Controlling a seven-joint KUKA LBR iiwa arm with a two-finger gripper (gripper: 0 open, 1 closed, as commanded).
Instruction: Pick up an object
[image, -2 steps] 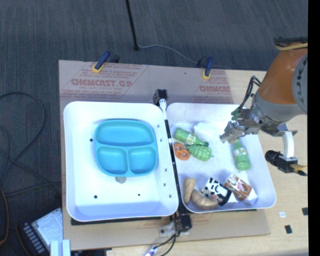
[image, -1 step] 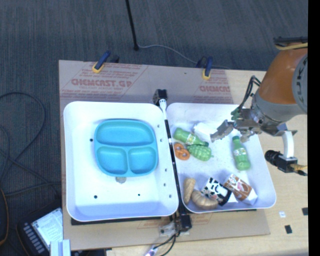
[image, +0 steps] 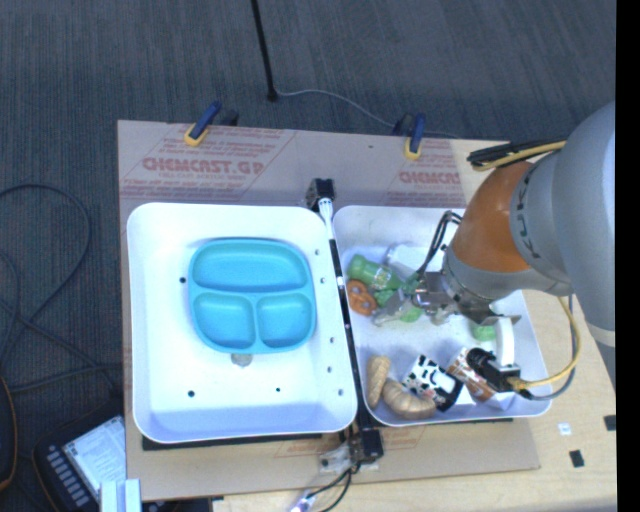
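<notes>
camera view: the gripper (image: 428, 298) sits low in the right bin (image: 405, 345), in its upper middle, with the grey arm and its orange band coming in from the right; whether the gripper is open or closed cannot be told from this slant, and nothing can be seen held in it; the likeliest target is the cluster directly at its tip: a green piece (image: 368, 270) lying just to its left, an orange piece (image: 360, 297) touching that one near the bin's left wall, and a pale green scrap (image: 400, 312) just beside the tip; these lie crowded together, so a good pick probably means settling on one of them, centring over it and closing squarely across its narrower side, not catching an edge or two things at once; the green piece looks rounded and may roll or squirt out if pinched off-centre; a slow, straight lift would show quickly whether anything came up; lower in the same bin, well apart from the tip, lie two tan pieces (image: 392, 390) and a black-and-white patterned toy (image: 428, 378), easier to isolate if this try fails; the left bin (image: 160, 300) bears a blue divided tray (image: 252, 292), which is no part of this grasp.
</notes>
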